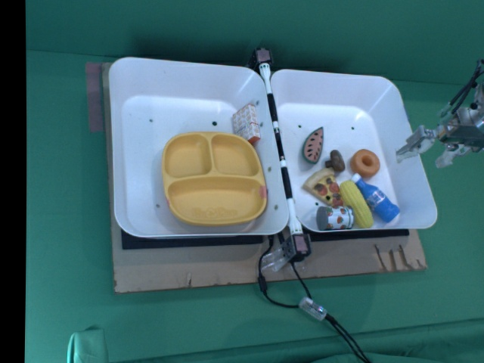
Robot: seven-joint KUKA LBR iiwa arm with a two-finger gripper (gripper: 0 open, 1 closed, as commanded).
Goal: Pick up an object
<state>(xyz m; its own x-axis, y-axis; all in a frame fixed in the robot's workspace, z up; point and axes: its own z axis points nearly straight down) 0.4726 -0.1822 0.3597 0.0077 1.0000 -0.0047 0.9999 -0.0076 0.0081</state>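
Hand [426,147] open and empty, at the right bin's [412,127] right rim.

Toys crowd that bin's near corner; closing on the blue bottle [377,198] could nudge the corn [355,203].

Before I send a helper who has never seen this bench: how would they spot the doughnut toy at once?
Look in the right-hand white bin, nearer the arm. Along its right side, above the blue bottle, lies the doughnut. It is the only orange ring with a hole through it; the brown piece beside it is solid.
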